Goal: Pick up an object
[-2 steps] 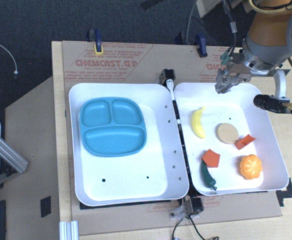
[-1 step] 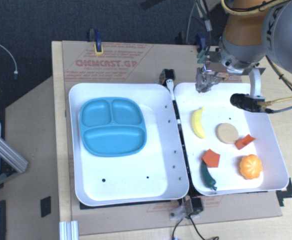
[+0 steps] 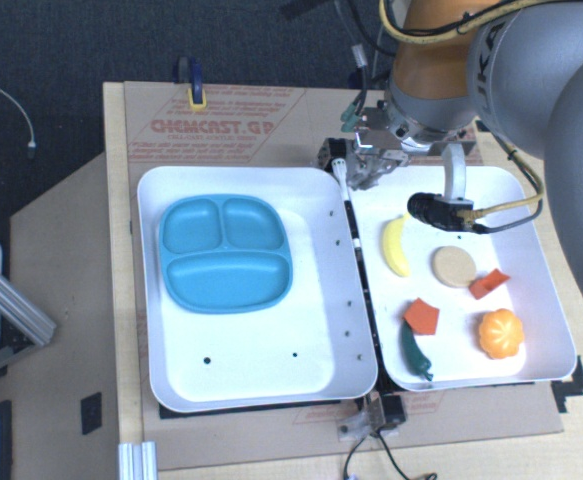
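Gripper (image 3: pixel 371 163), open/shut can't tell, hovers at right bin (image 3: pixel 536 268) back-left corner. Risk: it hits the rim and misses the banana (image 3: pixel 397 246) nearby.

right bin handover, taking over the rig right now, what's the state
Gripper: over the far left corner of the right bin, by the wall between the bins, not on any object.
Right bin: banana, tan disc, red wedge, orange block, orange fruit, green piece, all lying on the floor.
Left bin: blue divided plate.
Done: nothing picked.
Left: choose an object, descend, grasp, lift. The banana is nearest.
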Controlling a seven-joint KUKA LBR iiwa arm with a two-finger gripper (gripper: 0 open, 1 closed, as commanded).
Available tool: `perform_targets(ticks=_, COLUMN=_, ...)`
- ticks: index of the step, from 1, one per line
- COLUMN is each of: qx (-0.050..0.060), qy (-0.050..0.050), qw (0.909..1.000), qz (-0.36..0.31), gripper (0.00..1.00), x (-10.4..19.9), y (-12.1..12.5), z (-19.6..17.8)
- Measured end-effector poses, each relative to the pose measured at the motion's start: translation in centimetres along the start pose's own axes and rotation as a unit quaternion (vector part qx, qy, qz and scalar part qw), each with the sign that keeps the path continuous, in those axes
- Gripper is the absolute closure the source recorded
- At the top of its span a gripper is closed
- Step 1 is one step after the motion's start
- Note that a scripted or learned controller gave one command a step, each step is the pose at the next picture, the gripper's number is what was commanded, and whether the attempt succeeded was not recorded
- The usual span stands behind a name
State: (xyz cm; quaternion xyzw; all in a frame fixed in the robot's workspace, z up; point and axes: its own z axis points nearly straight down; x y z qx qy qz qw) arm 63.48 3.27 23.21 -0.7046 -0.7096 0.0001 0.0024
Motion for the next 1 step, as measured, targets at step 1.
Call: perform_targets(ticks=1, qx=-0.002, qy=-0.001, qw=1.0, qz=0.0, gripper=1.0, x=5.64, y=0.16, z=0.17)
